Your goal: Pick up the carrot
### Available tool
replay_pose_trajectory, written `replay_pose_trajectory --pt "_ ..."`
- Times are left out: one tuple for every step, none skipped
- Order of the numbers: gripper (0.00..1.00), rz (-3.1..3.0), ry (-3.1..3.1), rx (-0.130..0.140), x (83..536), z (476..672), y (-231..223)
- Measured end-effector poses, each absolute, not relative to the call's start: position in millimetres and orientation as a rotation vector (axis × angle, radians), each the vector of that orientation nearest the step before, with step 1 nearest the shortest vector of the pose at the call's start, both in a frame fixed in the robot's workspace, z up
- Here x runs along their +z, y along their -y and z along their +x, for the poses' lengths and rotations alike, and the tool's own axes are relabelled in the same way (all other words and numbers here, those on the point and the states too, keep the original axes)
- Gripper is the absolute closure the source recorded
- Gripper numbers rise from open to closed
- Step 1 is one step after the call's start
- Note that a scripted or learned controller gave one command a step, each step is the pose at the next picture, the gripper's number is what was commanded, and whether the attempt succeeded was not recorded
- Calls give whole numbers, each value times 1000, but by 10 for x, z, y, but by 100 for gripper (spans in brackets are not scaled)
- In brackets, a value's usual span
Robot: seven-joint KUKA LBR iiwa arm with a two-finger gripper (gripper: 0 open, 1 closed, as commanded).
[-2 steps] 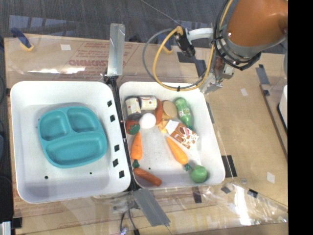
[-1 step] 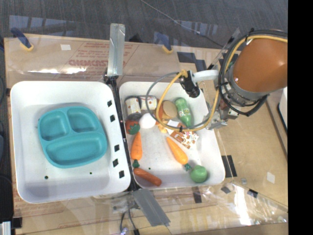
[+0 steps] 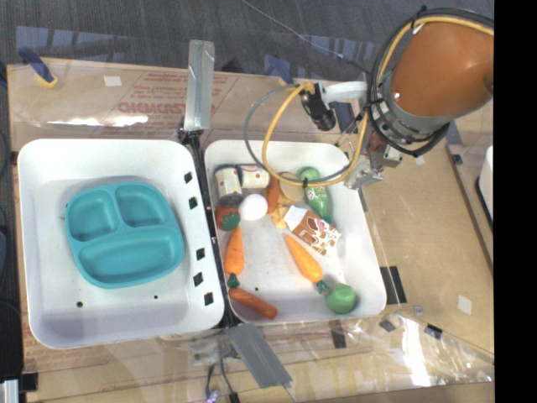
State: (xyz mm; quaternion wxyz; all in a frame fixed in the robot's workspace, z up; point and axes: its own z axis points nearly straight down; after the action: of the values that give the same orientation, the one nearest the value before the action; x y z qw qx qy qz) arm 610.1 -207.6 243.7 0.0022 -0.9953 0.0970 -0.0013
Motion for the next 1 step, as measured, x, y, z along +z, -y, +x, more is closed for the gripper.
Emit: replay_pose_trajectory --pt "100 -3121 -304 -5 2608 5997 2078"
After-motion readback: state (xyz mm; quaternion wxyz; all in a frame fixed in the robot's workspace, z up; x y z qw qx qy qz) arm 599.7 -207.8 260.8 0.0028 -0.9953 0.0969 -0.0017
